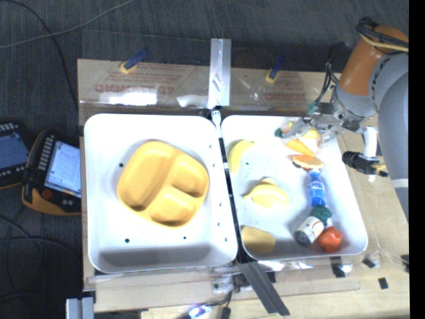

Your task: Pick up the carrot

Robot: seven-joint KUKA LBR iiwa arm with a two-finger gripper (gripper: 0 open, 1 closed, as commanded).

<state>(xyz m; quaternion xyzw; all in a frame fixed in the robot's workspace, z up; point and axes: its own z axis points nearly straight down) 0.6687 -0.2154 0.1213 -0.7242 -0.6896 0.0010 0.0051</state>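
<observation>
Pendant, handheld, orange-cased with a lit blue screen [56, 175], lies on the dark floor at far left, well apart from the bench. Next, the left shallow white plastic bin [99, 244], holding one large glossy yellow lobed moulded form [163, 181] near its middle. A narrow metal divider strip [220, 72] stands at the far edge between the two bins. Then the right shallow white plastic bin [355, 241], more crowded: a pale yellow rounded piece [238, 153] against its left wall, a yellow-and-white wedge-like piece [267, 195] at centre, a dull yellow lump [257, 239] at the near left corner, a small blue-labelled clear bottle [317, 190], a small can with a dark green lid [311, 228] touching a red-orange tomato-like ball [330, 238]. The small orange carrot with a green tip [290, 131] appears to lie in this bin's far right corner, just beside an orange-and-white slice [305, 159]; these items are small and crowd together. The grey two-finger gripper [323, 121] hangs over that corner, close to the carrot; how wide it stands, or whether it has anything, cannot be told here. Risks, as judged: the tool could close on the neighbouring slice instead, or strike the bin wall, since the carrot sits so near the corner.
</observation>
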